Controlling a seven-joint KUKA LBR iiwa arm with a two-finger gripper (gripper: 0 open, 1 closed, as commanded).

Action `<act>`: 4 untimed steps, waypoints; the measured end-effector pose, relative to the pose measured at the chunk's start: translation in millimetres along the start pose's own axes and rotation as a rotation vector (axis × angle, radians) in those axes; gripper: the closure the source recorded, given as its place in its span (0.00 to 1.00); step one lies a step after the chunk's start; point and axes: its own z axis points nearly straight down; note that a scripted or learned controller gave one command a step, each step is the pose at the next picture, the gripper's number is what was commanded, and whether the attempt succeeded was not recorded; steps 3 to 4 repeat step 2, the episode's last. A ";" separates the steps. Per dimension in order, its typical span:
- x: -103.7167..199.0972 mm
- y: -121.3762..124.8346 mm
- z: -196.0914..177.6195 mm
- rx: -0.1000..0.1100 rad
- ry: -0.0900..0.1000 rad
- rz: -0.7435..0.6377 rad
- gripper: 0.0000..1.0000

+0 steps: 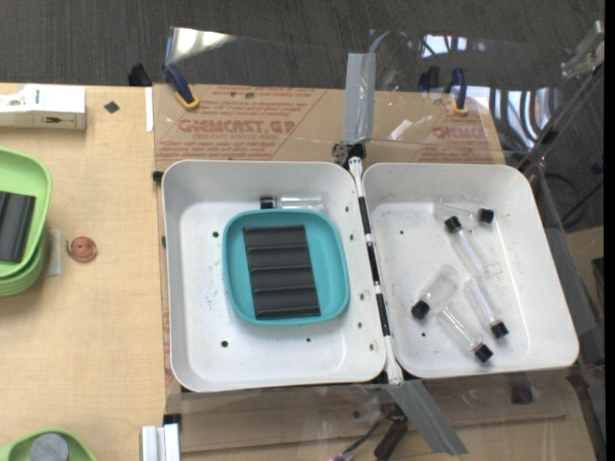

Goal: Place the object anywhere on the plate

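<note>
A teal square plate (285, 268) with a black ribbed insert (281, 267) sits in the left white bin (202, 334). One clear tube with a black cap (288, 203) lies in that bin just behind the plate, off its rim. Several more clear tubes with black caps lie scattered in the right white bin (538, 344): one near the back (465, 218), one in the middle (432, 294), and two toward the front (462, 333) (485, 311).
A cardboard sheet (250, 123) with clear plastic panels stands behind the bins. On the wooden bench to the left are stacked green plates (24, 229), a small red disc (83, 249) and a white box (43, 107).
</note>
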 end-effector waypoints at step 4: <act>0.0 0.0 0.0 0.000 0.000 0.000 0.00</act>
